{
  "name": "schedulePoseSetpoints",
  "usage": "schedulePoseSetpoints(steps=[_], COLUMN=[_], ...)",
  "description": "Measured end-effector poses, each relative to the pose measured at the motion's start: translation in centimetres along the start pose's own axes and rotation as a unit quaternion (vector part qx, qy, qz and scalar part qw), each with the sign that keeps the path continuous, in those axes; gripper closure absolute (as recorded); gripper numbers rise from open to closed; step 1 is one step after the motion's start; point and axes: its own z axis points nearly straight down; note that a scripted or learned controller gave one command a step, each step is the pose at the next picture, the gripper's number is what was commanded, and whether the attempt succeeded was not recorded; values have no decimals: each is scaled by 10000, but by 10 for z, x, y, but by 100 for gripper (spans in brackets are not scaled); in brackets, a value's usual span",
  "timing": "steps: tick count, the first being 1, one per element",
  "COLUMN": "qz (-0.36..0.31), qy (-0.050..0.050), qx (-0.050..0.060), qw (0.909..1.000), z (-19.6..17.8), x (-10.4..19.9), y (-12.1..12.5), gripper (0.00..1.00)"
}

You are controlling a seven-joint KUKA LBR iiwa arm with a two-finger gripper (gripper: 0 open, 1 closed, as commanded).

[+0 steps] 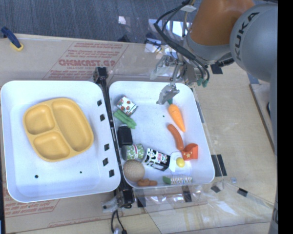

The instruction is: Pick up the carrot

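Single fixed camera mounted above bench (pixel 234 111), aimed down at slant. Both white bins framed whole: left bin (pixel 10 130) and right bin (pixel 198 121) side by side at mid-distance. Dark floor seen along top edge. Arm (pixel 234 23) seen entering from upper right, nearest lens.

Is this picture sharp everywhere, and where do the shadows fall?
In the camera view the light is soft and even, with faint shadows; the carrot and the yellow tray read clearly. The small items near the right bin's front edge are blurry. The gripper is soft, its fingers hard to make out.
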Motion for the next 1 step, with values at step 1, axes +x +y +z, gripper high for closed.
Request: schedulePoseSetpoints(steps=[1], qz=[-347], qy=[68], qx=[-31], qw=[9994], z=[155], x=[1], y=[-66], gripper=[0])
